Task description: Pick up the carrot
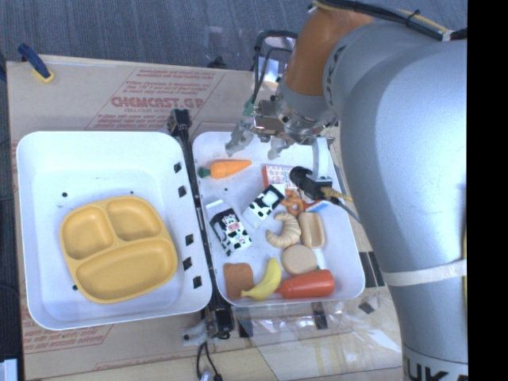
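My hand (pixel 255 143) hangs open, holding nothing, over the far end of the right bin (pixel 355 280). The carrot (pixel 225 168) lies just below it on the bin floor, orange body pointing right, green top toward the divider, apart from the milk cartons (pixel 246 219). I should lower straight down, straddle its thick middle across the width, then close.

My gripper (pixel 255 143) looked like bare dull metal, the carrot (pixel 227 168) and yellow tray (pixel 119 248) were smooth moulded plastic — faintly glossy — and the white bins (pixel 48 153) sat on matt printed cardboard (pixel 143 94).
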Robot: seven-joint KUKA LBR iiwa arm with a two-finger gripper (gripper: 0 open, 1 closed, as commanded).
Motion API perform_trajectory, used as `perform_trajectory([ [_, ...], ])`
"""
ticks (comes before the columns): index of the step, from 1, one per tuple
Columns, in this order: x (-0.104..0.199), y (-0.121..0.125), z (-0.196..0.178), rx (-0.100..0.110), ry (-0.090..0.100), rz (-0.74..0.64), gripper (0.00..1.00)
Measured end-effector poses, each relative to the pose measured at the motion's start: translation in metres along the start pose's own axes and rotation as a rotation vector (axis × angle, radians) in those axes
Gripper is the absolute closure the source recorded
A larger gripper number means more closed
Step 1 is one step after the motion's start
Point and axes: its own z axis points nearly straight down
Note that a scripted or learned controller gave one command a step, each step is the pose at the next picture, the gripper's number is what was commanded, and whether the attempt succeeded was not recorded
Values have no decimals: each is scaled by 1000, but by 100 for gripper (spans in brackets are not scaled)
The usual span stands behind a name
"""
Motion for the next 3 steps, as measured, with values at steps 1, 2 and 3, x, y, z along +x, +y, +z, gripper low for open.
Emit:
perform_trajectory([
  [1,-11,8,86,-7,4,74,0],
  [2,-95,16,-25,-13,-2,184,0],
  [3,-20,7,55,10,5,236,0],
])
